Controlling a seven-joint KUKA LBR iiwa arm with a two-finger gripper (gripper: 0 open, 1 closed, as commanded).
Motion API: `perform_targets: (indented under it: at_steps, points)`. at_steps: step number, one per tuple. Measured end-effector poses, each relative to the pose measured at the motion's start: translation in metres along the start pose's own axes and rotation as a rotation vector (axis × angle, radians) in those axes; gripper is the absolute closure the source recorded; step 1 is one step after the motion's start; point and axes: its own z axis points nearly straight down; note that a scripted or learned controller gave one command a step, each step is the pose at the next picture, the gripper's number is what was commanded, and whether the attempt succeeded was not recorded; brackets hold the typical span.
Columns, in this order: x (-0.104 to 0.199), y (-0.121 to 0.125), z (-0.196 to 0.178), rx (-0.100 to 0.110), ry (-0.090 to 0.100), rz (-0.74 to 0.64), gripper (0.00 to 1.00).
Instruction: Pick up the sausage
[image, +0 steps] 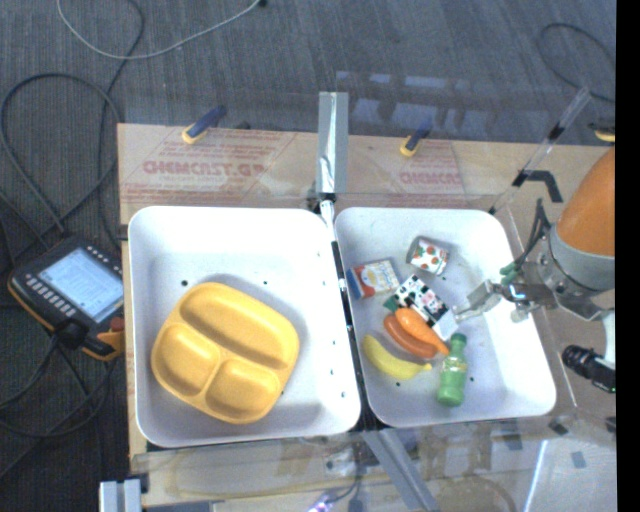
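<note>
The sausage (414, 334), an orange-red rounded piece, lies in the middle of the right white bin (520, 385). It rests between a black-and-white patterned box (420, 296) and a yellow banana (393, 360). My gripper (466, 306) reaches in from the right and hangs low over the bin. Its tip is just right of the sausage's upper end and above a green bottle (452, 372). Nothing is visibly held.
A strawberry-print box (428, 256) and a small orange-and-blue card box (376, 277) lie at the back of the right bin. The left bin (150, 240) holds a yellow compartment tray (226, 350). A teach pendant (68, 288) sits off the bench's left.
</note>
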Motion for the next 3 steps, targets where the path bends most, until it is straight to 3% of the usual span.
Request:
perform_targets:
  at_steps: [1, 2, 3]
  points:
    - [0.067, 0.039, 0.104, -0.017, -0.007, 0.095, 0.0]
    - [0.088, 0.112, 0.105, -0.009, -0.007, 0.203, 0.0]
    - [0.077, 0.149, 0.106, 0.047, -0.002, 0.093, 0.0]
